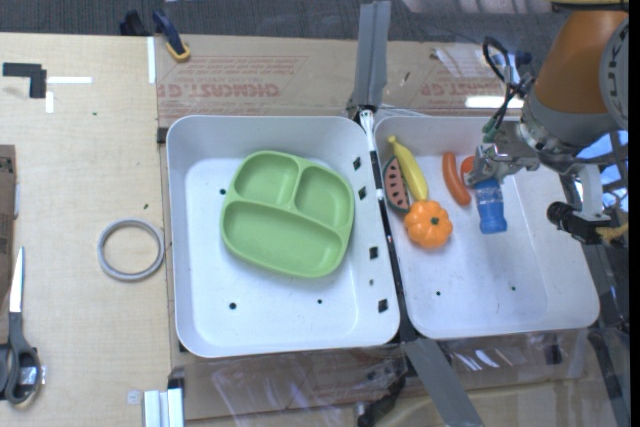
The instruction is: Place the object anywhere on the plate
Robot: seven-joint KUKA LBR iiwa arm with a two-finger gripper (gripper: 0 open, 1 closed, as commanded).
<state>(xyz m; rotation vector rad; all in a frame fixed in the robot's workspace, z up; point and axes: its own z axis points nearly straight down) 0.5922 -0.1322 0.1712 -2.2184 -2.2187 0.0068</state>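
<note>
A green plate (290,212) with three compartments lies in the left bin (200,315). In the right bin (530,305) are a yellow banana (409,167), a watermelon slice (396,185), an orange pumpkin (428,224), a red sausage-shaped piece (457,178) and a small blue bottle (491,210). My gripper (487,172) hangs over the back of the right bin, right above the top end of the blue bottle. From this slant I cannot tell whether it touches the bottle.
The grey arm with its orange band (585,55) reaches in from the right over the right bin's far corner. On the bench at the left lie a tape ring (131,248) and scissors (18,355). A raised divider (378,205) separates the two bins.
</note>
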